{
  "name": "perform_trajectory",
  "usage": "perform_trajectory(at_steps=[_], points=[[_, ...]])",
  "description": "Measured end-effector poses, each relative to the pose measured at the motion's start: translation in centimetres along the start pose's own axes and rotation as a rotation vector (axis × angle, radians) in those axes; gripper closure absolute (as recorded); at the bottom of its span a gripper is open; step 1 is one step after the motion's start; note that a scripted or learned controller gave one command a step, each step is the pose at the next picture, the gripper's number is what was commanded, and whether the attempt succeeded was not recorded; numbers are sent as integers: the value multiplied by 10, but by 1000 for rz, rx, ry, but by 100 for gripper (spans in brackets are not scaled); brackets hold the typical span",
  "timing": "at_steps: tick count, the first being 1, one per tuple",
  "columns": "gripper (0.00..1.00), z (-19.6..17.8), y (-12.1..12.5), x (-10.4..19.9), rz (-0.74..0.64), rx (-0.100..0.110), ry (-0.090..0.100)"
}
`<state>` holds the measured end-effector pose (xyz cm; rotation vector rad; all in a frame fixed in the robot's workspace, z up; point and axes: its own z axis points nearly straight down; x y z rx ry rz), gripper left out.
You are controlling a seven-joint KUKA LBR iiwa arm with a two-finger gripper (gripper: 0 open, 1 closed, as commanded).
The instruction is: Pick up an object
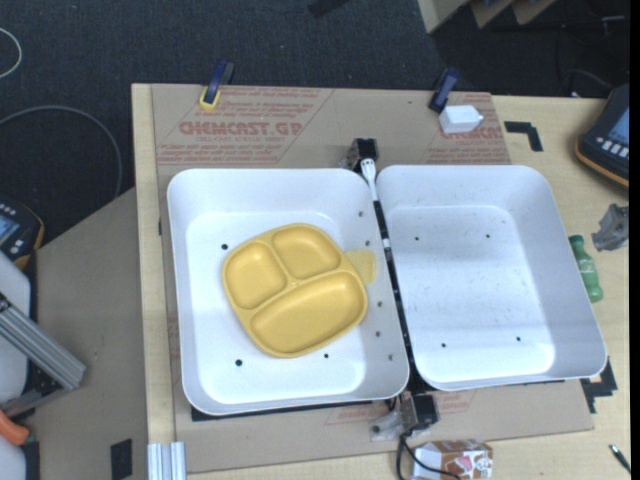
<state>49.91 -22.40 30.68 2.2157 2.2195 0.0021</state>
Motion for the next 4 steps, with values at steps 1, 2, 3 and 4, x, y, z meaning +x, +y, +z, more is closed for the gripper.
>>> perform_trajectory(at_steps=[1,2,3,4], points=[[100,37,17,1,-1,9,4],[100,40,56,0,-1,1,0],[100,21,105,0,-1,-3,-1],[100,-43,82,41,-3,-5,1]])
